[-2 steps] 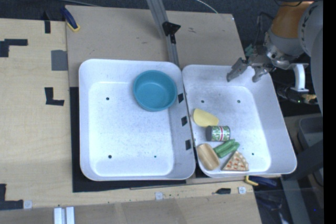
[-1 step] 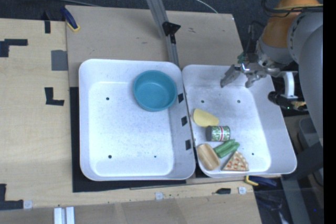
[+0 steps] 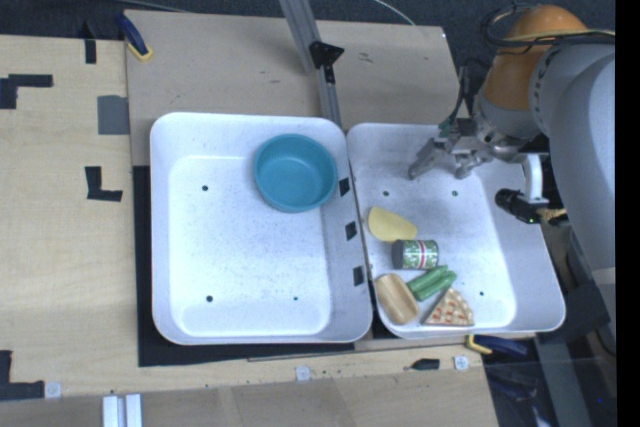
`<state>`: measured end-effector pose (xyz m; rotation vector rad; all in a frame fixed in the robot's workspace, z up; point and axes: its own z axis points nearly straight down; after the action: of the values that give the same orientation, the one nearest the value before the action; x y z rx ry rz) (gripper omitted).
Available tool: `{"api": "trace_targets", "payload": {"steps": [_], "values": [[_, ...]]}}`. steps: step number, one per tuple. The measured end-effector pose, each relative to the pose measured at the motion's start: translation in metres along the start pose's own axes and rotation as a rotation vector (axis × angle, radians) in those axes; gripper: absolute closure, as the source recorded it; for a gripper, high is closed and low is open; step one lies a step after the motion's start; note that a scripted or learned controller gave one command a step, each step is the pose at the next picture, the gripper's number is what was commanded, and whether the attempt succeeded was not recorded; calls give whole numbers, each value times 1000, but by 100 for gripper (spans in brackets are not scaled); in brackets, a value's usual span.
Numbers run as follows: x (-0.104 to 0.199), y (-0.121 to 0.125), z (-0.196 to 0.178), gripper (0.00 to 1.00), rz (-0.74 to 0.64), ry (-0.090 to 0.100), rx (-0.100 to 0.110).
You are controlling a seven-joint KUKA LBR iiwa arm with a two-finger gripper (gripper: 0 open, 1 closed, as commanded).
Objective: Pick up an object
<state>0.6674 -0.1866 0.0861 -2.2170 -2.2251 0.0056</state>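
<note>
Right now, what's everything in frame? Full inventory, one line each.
bins: 2, white, side by side on the bench
bowl: 1, blue, left bin, far right corner
yellow piece: 1, yellow, right bin, near its left wall; looks like toy food
can: 1, green with red and white, lying on its side just below the yellow piece
green vegetable: 1, green, below the can; kind unclear
bread roll: 1, tan, right bin, near left corner
pizza slice: 1, orange-red, right of the bread roll
clamps: 2, blue and yellow, bench edges
metal pole: 1, grey, slanting over the bench
arm: 1, grey with orange, from the right
gripper: 1, over the right bin's far end, fingers spread, nothing between them
</note>
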Motion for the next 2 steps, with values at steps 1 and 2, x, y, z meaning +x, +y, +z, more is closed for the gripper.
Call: {"api": "trace_targets", "payload": {"steps": [1,2], "values": [[0,1,-13,100,-1,-1,-2],[-3,0,-56,100,3,1,-5]]}}
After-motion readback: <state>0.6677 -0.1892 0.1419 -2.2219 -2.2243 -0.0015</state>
